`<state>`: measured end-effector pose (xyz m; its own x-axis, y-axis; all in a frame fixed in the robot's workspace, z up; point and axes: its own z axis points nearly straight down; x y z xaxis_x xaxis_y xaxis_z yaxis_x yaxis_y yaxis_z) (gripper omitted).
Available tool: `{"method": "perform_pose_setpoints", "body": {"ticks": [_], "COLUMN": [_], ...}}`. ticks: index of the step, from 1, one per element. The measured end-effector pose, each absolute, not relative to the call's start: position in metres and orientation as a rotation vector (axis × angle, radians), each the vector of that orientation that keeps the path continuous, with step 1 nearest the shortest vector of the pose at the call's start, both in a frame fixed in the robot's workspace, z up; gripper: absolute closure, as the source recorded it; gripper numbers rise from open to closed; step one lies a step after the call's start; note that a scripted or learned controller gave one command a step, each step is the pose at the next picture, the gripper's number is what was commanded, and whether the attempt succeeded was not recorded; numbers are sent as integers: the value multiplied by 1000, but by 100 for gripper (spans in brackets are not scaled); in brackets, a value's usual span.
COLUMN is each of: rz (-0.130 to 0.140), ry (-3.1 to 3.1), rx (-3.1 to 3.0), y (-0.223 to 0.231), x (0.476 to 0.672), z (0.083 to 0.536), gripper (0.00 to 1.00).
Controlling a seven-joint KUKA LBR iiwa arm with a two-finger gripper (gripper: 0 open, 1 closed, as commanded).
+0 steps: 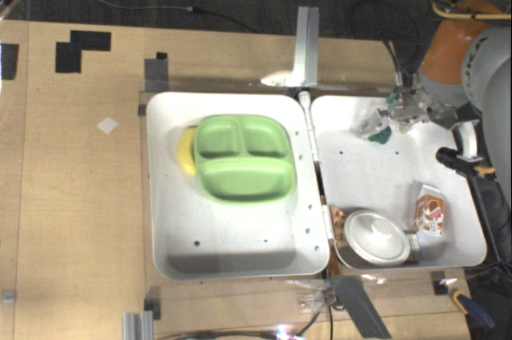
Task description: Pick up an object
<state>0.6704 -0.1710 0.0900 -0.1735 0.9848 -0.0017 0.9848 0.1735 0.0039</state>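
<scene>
Where the dark carpet ends along the top, a pale wooden bench begins, marked with black squares on its left. On it, the left bin holds a green divided tray lying over a yellow object. Just beside it, the right bin has a metal bowl in its near corner, a small printed carton next to that, and a teal object near the far wall. Over that teal piece hangs the gripper; whether it is open or closed cannot be told.
</scene>
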Motion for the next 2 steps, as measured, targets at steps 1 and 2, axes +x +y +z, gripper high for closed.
{"method": "perform_pose_setpoints", "body": {"ticks": [1,2], "rz": [3,4], "ry": [2409,2417], "rx": [2007,2002], "y": [-169,-101], "x": [672,670], "z": [101,206], "gripper": [100,100]}}
